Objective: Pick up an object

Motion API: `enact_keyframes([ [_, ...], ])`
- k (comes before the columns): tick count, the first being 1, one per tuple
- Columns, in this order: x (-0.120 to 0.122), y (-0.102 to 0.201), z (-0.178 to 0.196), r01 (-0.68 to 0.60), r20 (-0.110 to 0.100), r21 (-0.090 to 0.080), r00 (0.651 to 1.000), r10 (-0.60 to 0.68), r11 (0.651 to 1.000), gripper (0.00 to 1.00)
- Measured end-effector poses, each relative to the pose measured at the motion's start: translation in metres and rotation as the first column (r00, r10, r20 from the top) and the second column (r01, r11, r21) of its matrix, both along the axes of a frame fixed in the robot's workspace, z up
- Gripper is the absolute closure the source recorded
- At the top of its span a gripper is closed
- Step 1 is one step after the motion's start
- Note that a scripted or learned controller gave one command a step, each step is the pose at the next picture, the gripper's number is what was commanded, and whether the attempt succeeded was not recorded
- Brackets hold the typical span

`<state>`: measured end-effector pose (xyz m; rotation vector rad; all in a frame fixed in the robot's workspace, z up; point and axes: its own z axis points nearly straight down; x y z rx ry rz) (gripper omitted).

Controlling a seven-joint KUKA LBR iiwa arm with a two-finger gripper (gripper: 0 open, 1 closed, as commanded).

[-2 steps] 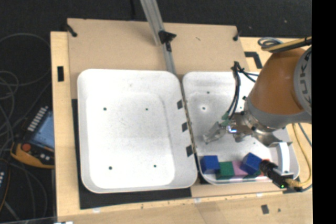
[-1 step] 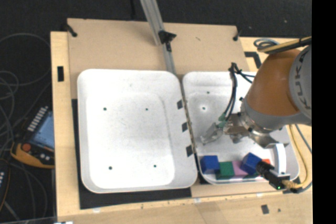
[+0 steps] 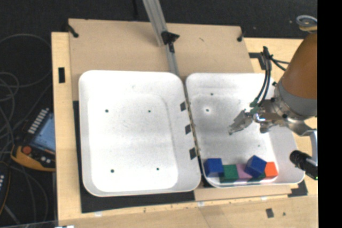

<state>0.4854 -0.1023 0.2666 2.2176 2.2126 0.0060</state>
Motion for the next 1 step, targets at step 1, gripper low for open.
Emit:
enact_keyframes([
  [1,0.0274,-0.0782,0.0202,0.002,-0.004,-0.003,1.0,-0.002,1.0,0.0],
])
